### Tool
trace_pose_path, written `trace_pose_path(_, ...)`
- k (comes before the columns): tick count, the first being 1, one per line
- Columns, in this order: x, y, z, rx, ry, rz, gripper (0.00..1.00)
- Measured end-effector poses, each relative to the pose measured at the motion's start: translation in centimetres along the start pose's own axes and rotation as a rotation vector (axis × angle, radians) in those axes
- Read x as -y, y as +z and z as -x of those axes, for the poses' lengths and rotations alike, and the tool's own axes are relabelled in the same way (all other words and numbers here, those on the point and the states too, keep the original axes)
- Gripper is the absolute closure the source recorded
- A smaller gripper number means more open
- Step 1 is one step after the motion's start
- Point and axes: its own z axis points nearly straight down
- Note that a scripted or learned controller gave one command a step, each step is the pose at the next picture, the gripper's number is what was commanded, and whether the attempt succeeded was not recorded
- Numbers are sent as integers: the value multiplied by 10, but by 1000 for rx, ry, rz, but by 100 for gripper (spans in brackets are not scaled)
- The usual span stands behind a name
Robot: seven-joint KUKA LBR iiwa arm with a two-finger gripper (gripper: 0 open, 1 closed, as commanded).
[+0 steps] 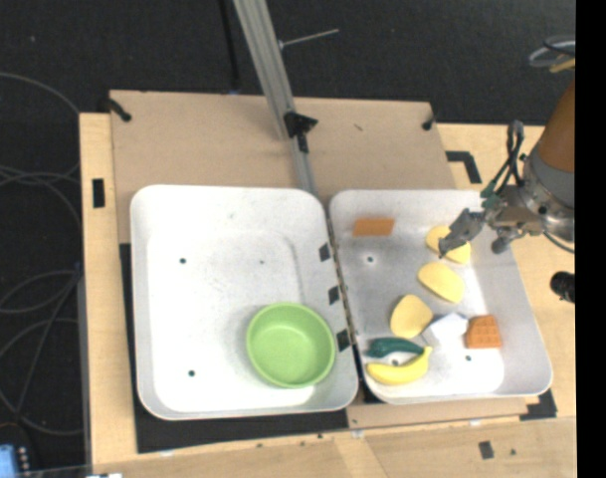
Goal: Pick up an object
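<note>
Hovering over the right bin (537,366), the pincer (479,229) spreads above a yellow piece (452,248).

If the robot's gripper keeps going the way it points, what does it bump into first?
Probably the yellow piece right under the gripper in the right bin, though one slanted view makes depth unsure.
</note>
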Motion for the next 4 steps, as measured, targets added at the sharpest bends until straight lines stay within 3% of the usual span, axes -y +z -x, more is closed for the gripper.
trace_pose_path(1, 0, 0, 0, -1, 0, 0, 0)
trace_pose_path(2, 0, 63, 3, 2, 4, -7, 0)
trace_pose_path(4, 1, 154, 17, 4, 5, -3, 0)
